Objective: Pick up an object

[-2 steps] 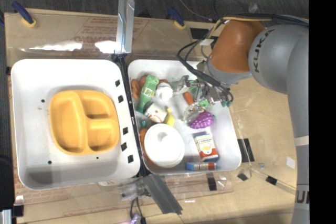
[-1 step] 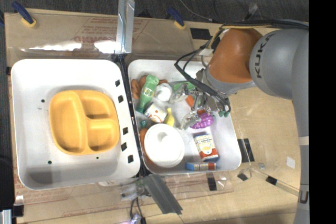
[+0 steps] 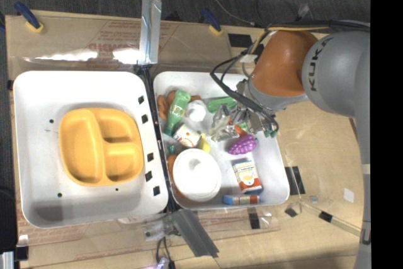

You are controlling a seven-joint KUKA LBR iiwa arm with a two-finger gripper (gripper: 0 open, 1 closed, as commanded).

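Here, a KUKA arm (image 3: pixel 334 72) reaches into the right bin (image 3: pixel 277 160) for an object to lift; nothing is visibly held, and whether the gripper (image 3: pixel 236 120) is open or closed cannot be told amid cables and clutter. Nearest the camera, below the gripper, lie a marker-like stick (image 3: pixel 240 200), a small red-and-white carton (image 3: pixel 245 174) and a white lidded tub (image 3: pixel 196 173), all loose for picking. Just beside the gripper rests a purple grape-like toy (image 3: pixel 242 145), likely the closest candidate. To its left lies a green bottle (image 3: pixel 177 108). Well apart, in the left bin (image 3: pixel 25 135), sits a yellow divided tray (image 3: pixel 101 145). The arm bends down from the right, orange band (image 3: pixel 280 66) above the wrist.
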